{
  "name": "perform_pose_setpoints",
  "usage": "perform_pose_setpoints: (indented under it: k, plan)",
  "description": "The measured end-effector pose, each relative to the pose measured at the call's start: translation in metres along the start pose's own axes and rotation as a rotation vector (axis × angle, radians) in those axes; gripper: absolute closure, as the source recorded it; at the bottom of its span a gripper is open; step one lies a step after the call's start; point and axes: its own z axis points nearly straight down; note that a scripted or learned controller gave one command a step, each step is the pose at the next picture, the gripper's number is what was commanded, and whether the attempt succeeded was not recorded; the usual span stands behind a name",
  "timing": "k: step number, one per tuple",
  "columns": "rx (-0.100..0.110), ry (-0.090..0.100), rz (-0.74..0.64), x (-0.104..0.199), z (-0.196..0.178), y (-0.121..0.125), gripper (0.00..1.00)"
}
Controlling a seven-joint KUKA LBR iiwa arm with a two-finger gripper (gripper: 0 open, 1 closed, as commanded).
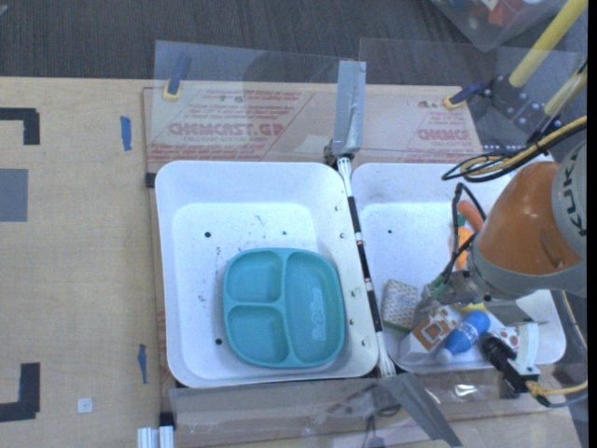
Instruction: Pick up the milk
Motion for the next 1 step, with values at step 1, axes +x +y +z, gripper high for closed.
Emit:
perform_pose_setpoints:
  k: [1]
  plan:
    - [0.002,0.000,-0.189,0.0074,-0.0001,-0.0012,0.00]
